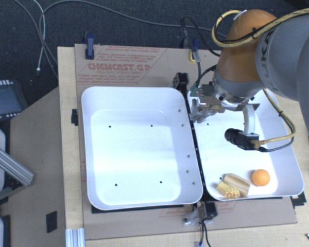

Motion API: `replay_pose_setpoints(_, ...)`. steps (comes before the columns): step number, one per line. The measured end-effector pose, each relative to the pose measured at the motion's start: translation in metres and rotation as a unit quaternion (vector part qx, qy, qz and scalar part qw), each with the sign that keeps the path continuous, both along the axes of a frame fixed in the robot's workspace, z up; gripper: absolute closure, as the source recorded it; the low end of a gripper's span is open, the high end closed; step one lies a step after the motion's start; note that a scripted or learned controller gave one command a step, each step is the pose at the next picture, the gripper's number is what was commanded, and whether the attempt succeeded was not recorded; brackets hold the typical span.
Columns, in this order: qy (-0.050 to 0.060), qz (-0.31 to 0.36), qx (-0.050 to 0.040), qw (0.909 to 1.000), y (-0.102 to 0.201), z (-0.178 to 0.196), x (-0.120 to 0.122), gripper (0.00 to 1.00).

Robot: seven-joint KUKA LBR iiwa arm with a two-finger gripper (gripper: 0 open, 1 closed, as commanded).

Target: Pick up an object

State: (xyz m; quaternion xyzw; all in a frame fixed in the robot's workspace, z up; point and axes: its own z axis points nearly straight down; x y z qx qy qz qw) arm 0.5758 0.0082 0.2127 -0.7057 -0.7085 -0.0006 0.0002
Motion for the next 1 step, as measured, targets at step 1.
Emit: replay_pose_setpoints(1,0.0,0.0,0.0,1.0,0.0542,-0.0048,0.0002,1.0)
